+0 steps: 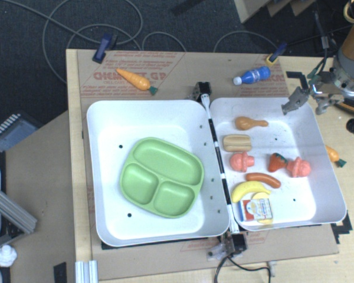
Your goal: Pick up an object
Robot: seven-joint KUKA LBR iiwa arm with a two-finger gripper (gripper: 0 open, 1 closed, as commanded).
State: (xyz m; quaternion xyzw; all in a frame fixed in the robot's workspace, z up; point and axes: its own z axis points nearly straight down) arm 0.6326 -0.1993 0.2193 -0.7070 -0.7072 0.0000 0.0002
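1 carton (253, 210), 1 banana (250, 190), 2 bins (100, 158)

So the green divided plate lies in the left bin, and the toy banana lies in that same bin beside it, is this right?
Not quite. The green divided plate does lie in the left bin, but the toy banana lies in the right bin, next to the sausage, as the camera view shows.

Red print on the brown cardboard sheet (165, 63) under the bins, partly cut off by the carrot (135, 79); letters "CH" and "GR" legible, remainder unclear. Small carton (255, 210) in right bin (318, 128) bears a label, too small to read.
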